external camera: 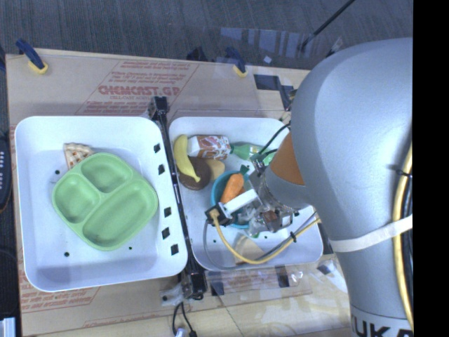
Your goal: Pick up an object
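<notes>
Writing first, since a few bits are readable: red print on the brown board point(140, 83) under the bins is reading "CHEMCAST GP", with smaller lines around it too blurry to make out, and white letters "UKA" are showing on the arm's base at the bottom right.

The pincer point(261, 213) is hanging low inside the right bin point(210, 258), wrapped in its own cables and a yellow hose, and I honestly cannot tell how it's set or whether anything is in it.

Just left of the pincer a carrot point(233, 187) is sitting in a small blue bowl point(223, 182). Further left and up a bit, a banana point(184, 157) is leaning over a brown round thing point(196, 177). Above the pincer a small carton point(210, 146) with a red-brown label is lying flat, print too small to read, and a green bottle point(247, 149) is lying next to it. Just below the pincer a pale wedge-shaped piece point(247, 244) is resting on the bin floor.

Way off to the left, the other bin point(35, 202) is holding a green divided plate point(105, 199) with a waffle-looking slice point(76, 153) poking out from behind it.
</notes>
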Robot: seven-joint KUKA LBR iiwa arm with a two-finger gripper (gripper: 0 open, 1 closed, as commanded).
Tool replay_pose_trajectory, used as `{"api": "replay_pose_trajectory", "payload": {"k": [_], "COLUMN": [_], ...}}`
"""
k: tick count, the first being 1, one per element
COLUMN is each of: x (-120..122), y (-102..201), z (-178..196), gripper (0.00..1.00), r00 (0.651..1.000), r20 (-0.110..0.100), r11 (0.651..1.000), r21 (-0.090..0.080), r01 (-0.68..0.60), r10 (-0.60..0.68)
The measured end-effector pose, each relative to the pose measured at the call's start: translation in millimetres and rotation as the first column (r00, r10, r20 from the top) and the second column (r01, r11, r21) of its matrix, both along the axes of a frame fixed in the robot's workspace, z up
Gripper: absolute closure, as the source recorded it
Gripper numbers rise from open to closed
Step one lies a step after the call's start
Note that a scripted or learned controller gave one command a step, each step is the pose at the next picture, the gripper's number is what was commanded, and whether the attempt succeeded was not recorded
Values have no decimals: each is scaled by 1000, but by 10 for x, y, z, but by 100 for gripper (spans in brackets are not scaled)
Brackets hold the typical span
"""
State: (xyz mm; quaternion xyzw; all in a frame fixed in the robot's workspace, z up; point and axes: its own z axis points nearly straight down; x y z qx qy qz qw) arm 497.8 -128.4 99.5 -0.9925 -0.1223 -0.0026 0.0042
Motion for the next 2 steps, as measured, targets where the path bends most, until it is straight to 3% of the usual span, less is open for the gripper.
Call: {"api": "replay_pose_trajectory", "payload": {"k": [1,2], "x": [319,871], "y": [288,232], "z": [80,-43], "gripper": [100,100], "r00": [1000,998], "r20": [-11,-62], "r11": [1000,1000], "r21": [0,0], "r01": [20,27], "r10": [-20,-27]}}
